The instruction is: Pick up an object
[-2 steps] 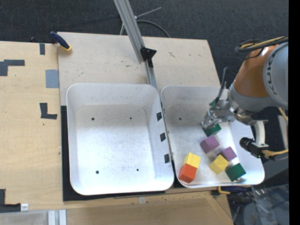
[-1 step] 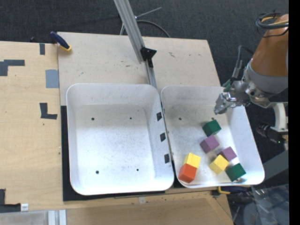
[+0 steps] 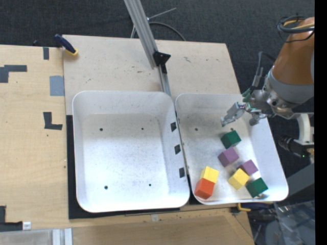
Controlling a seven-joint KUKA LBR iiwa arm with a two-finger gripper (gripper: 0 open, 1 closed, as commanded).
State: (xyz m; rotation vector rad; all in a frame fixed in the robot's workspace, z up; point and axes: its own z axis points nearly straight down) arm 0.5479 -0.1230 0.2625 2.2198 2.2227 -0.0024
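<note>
My gripper [image 3: 238, 115] hangs over the upper right part of the right bin [image 3: 202, 111], open, with nothing between its fingers. A green cube [image 3: 231, 138] lies just below it in the bin. Further down lie a purple cube [image 3: 228, 156], a smaller purple cube [image 3: 249, 167], a yellow cube [image 3: 238, 178] and a second green cube [image 3: 256, 187]. Near the bin's lower left corner a yellow cube [image 3: 209, 174] touches an orange cube [image 3: 205, 188].
The left bin [image 3: 125, 152] stands beside the right one, with a divider with black clips [image 3: 177, 148] between them. A slanted metal rail [image 3: 145, 29] crosses the bench at the back. A blue and yellow tool [image 3: 66, 44] lies at the far left.
</note>
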